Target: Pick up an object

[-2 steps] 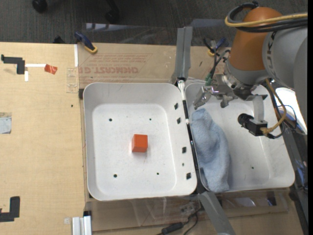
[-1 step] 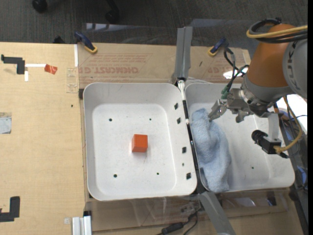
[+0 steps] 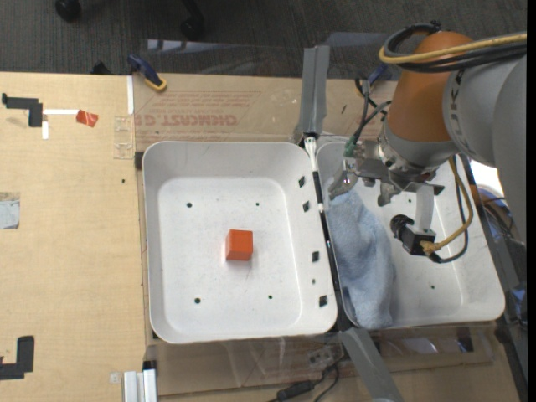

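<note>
Floor: dark grey carpet along the top of my view, with a chair's black caster at the upper left.
Bench: pale wood-grain board on the left, brown cardboard sheet with reversed red print behind the bins.
Bins, count: two, shallow, white, rounded corners, side by side and touching along a shared edge.
Left bin: smooth floor with small dark dots; I count one object in it.
Orange block: small, cube-like, matte, sitting near the centre of the left bin's floor, apart from every wall.
Right bin: partly covered by the arm; its far rim is hidden from me.
Cloth: one, pale blue-grey, soft and crumpled, heaped against the right bin's left wall, running down to its near corner.
Arm: grey casing, glossy orange band, yellow and black cables looped around it; cut off by the right edge.
Gripper: over the right bin's upper part, just above the cloth's top end. I cannot tell how its fingers stand, nor whether anything sits between them; the metal parts blur together.
Bench clutter: one blue-and-yellow clamp, one small red tag, black brackets at the left edge, too small to read.
</note>
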{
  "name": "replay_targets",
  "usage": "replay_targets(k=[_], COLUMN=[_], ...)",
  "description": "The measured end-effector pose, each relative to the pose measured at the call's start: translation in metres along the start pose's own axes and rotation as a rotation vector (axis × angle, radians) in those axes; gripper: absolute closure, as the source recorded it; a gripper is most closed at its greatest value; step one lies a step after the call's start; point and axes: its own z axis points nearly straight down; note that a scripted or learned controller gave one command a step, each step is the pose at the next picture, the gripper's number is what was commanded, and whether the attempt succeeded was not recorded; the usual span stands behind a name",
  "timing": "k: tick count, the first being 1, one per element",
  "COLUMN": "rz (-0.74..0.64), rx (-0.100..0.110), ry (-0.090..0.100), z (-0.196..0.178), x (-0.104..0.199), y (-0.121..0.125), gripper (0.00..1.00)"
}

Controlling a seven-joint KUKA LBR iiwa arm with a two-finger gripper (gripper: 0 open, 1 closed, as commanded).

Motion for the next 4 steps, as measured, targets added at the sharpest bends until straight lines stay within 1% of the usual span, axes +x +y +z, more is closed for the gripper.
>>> replay_targets(k=[1, 2, 3, 4], rz=[0.104, 0.348, 0.317, 0.450], rx=[0.002, 0.001, 0.001, 0.000], ry=[0.000, -0.001, -0.001, -0.002], z=[-0.004, -0.049, -0.103, -0.133], x=[-0.044, 0.029, -0.022, 0.023], y=[-0.043, -0.044, -0.100, -0.107], gripper=[0.00, 0.00, 0.00, 0.00])
